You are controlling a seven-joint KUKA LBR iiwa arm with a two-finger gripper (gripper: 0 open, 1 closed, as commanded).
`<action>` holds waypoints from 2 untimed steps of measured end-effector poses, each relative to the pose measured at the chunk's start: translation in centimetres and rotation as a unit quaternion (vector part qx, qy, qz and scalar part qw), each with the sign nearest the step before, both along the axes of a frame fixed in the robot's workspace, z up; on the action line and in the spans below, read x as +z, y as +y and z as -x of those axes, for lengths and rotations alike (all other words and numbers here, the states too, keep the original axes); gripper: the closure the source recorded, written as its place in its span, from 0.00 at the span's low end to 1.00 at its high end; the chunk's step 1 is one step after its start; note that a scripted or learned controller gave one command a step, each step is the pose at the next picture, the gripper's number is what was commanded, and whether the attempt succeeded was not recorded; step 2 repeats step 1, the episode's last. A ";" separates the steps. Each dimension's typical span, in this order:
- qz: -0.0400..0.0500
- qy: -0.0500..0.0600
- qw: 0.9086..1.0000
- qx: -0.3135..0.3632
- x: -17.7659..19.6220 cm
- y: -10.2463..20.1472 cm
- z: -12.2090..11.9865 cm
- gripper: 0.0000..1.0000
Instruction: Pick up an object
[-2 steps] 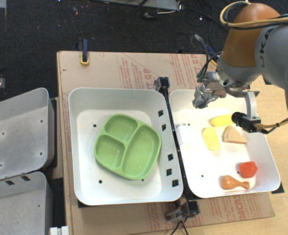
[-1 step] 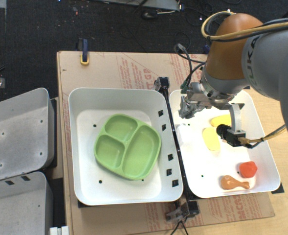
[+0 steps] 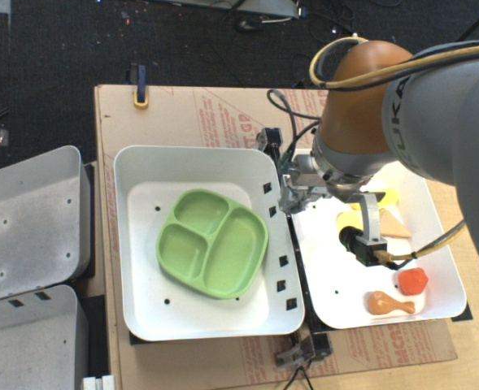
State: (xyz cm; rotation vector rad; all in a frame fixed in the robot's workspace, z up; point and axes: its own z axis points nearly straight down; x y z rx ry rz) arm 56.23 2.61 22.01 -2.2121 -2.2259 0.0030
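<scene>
Camera view, nearest first: a tan toy drumstick [image 3: 389, 303] lies by the near wall of the right bin [image 3: 341, 295], and a red piece [image 3: 413, 280] sits just beyond it, close to that bin's right side. Further in, toward the right bin's middle, a tan wedge [image 3: 395, 227] lies flat, and a yellow piece [image 3: 385, 197] shows past it, partly covered by the robot. The gripper [image 3: 302, 192] hangs over the right bin's far left part, close to its left wall and well apart from the drumstick and the red piece. Its own body and the wrist hide its working end, so whether it is wide or narrow I cannot tell, and nothing can be seen held in it. Beyond it the grey arm [image 3: 434, 112] with its orange band [image 3: 369, 63] rises over the right bin's far side. Just left of the right bin stands the left bin [image 3: 141, 299], bearing a green plate [image 3: 213, 242] with three compartments. As for progress, all four small things rest on the bin floor, so the pick looks not yet made. My judgement is that reaching a target, closing on it and lifting all remain.
</scene>
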 end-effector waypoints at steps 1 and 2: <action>0.000 0.000 1.000 0.000 -0.1 4.2 2.1 1.00; 0.000 0.000 1.000 0.000 -0.1 4.2 2.1 1.00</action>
